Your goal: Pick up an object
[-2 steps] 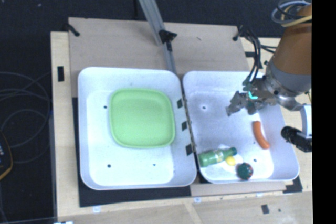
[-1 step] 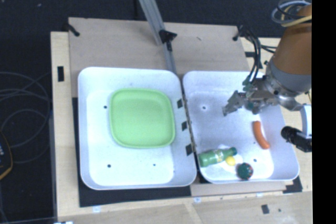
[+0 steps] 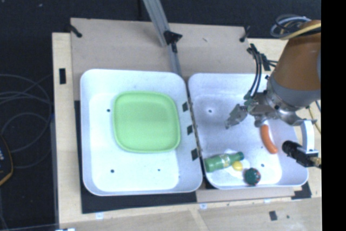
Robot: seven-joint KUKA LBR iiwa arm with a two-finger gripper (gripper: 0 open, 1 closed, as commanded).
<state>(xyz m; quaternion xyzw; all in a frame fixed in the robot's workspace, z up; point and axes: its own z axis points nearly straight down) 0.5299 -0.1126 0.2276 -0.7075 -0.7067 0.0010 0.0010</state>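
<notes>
Gripper (image 3: 236,115) over rt bin (image 3: 216,89), above green bottle (image 3: 223,161).

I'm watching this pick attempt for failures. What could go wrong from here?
The gripper hangs over bare floor of the right bin, apart from every item, so closing here would likely catch nothing. The green bottle, yellow piece and dark green ball crowd the near wall; a grasp there may nudge neighbours or hit the rim.
</notes>
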